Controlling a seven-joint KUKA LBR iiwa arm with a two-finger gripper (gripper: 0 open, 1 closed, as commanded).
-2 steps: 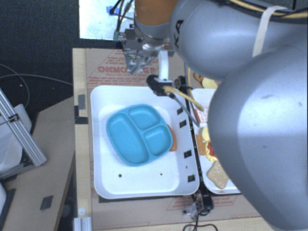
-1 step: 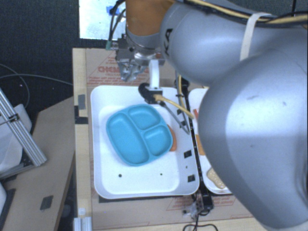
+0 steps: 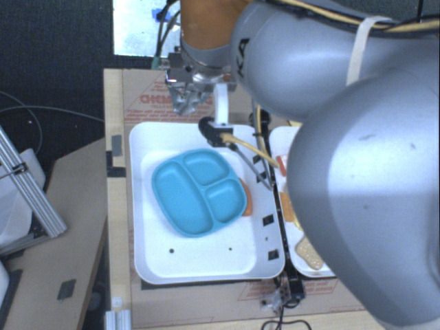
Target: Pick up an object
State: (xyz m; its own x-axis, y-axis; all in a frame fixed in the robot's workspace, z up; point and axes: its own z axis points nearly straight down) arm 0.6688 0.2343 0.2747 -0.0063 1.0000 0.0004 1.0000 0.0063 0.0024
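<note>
A grey robot arm fills the right side and top of the frame, and its orange band shows at the upper centre. Just below the band, the gripper hangs over a sheet of brown cardboard printed with red letters. It sits just past the far rim of the left bin, not over the bin's floor. The claw is small and blurred from this angle, so it is not possible to tell how far open it is or whether it has hold of anything. A blue plate with three compartments lies flat in the middle of the left bin. It is turned at a slight angle and sits below the gripper in the frame, apart from it. A sliver of an orange piece pokes out from under the plate's right edge. Two small dark specks mark the white floor nearer the lower edge of the frame. A strip of the right bin shows beside the arm, and a tan, biscuit-like piece lies at its lower end. An aluminium frame leans at the left edge of the frame, well clear of both bins.
</note>
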